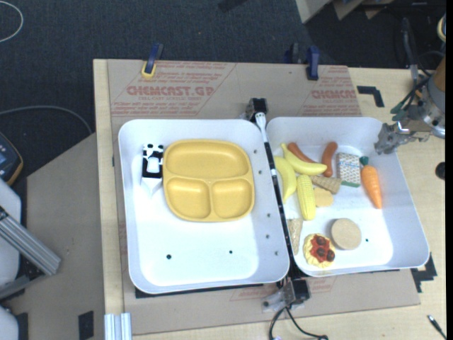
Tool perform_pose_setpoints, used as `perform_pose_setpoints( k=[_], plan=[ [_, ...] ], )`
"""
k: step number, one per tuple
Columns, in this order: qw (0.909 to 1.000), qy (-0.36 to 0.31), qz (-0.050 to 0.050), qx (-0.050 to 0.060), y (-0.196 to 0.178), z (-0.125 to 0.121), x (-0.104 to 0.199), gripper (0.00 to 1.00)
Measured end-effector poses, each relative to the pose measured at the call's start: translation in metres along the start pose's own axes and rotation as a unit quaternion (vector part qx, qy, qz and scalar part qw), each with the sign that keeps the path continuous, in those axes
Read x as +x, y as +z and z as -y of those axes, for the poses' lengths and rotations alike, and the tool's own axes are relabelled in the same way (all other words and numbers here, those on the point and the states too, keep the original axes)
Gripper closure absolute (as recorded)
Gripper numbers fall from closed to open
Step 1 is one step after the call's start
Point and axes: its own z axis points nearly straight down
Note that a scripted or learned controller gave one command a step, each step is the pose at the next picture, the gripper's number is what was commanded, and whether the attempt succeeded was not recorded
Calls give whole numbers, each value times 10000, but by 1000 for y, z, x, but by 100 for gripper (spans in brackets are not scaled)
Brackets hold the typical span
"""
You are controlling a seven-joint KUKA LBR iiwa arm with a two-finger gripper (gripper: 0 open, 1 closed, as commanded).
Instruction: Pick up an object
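Observation:
The right bin (pixel 403 218) holds several toy foods. Among them are a yellow banana (pixel 296 167), a corn cob (pixel 306 198), two sausages (pixel 330 153), an orange carrot (pixel 371 185), a grey ridged block (pixel 348 167), a round tan cookie (pixel 347 234) and a small tart with red berries (pixel 319 250). My gripper (pixel 391 139) hangs at the bin's upper right corner, just above and right of the carrot. It touches none of the foods, and nothing shows between its tips.
In the left bin (pixel 198 261) lie a yellow three-part plate (pixel 209 179) and a small black-and-white object (pixel 152 162) by its left side. Clamps (pixel 311 61) hold the brown board at the back. The divider (pixel 272 190) runs between the bins.

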Motion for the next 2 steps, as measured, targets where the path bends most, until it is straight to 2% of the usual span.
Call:
perform_pose_setpoints(
  k=[1, 2],
  plan=[
    [10000, -6, -5, 10, -16, -1, 0, 100],
    [10000, -27, -23, 37, -23, -7, 60, 100]
  ],
)
